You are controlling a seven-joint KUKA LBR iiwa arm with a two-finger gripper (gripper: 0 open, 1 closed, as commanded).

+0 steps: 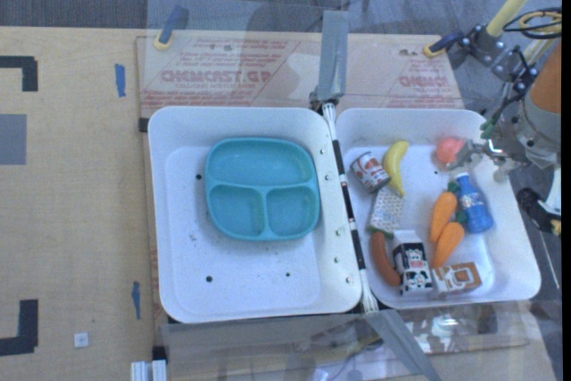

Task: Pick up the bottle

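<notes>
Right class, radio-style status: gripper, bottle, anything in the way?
Gripper over right bin's far right side, holding nothing seen. Blue bottle lying in bin, just below gripper. Two carrots tight against bottle's left; pink toy beside gripper.

Plastic and wood surfaces

Glossy blue plastic is seen on the bottle (pixel 472 205); the worktop (pixel 71 219) is matt, smooth pale wood.

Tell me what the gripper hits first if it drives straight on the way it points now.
Probably the pink toy: the gripper points left toward it. The bottle lies below that line. Height is unclear.
</notes>
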